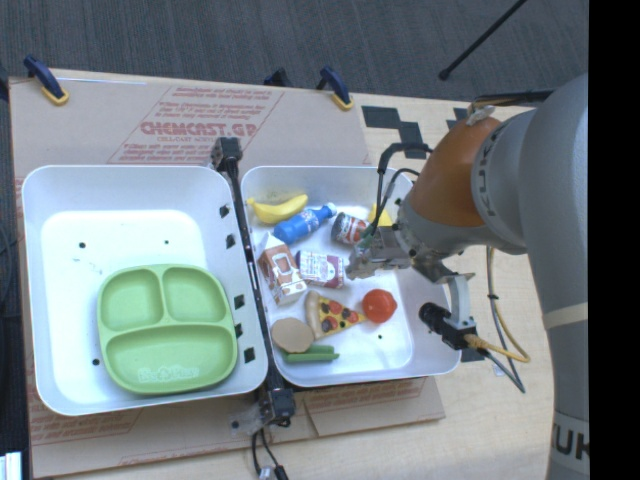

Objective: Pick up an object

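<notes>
Here, the gripper [362,264] hangs low over the middle of the right bin [432,360]; whether it is open or closed cannot be told. Just beside it lie a small carton [321,267] and, toward the bin's right edge, a tomato [379,306]. A can [349,228], a blue bottle [303,223] and a banana [278,207] line the far edge. A pizza slice [333,315] lies nearer. The left bin [60,193] carries a green divided plate [167,327].
</notes>
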Available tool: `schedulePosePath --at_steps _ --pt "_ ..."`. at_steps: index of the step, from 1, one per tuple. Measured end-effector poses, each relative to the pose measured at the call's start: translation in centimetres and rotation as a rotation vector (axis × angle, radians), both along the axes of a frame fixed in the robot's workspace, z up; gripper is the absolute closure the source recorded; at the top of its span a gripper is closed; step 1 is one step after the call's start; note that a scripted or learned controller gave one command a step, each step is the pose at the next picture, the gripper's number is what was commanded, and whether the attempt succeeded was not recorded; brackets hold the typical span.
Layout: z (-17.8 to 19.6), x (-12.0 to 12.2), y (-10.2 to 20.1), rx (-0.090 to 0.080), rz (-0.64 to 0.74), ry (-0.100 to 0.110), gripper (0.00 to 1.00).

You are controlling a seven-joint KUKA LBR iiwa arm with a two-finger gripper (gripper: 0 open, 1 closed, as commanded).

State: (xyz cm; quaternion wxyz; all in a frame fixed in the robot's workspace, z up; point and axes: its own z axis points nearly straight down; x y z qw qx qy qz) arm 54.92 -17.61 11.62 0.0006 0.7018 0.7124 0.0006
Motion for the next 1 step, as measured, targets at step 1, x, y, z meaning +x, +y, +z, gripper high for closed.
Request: schedulePosePath --at_steps 1 --pt "0.00 0.00 0.00 0.000 0.001 0.000 0.00"
